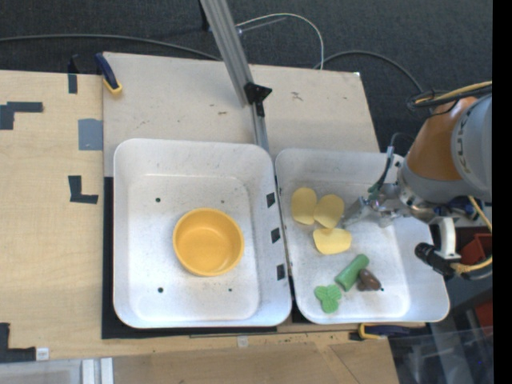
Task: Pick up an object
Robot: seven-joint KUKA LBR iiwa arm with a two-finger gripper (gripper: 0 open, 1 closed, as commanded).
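I see the arm [456, 154] reaching in from the right, its end effector [358, 212] low over the right bin [424, 294], at the bin's middle height. I cannot tell from this slant whether it is released or clenched; nothing shows held in it.

Just left of the tip lie three pale yellow pieces. Two sit side by side, touching: one [303, 206] further left, the other [329, 210] right beside the tip, so close that I cannot say if they touch. The third, a yellow heart [332, 242], lies just nearer than those two, below and slightly left of the tip.

Nearer still in the same bin is a green cylinder [351, 272], tilted, with a green leaf-like piece [328, 298] at its near-left end and a small brown object [369, 280] just to its right. These three are apart from the tip, toward the bin's near edge.

The left bin [136, 182] holds an orange bowl [208, 241], upright, near its centre, well apart from the end effector. Both bins rest on the desk [40, 174].
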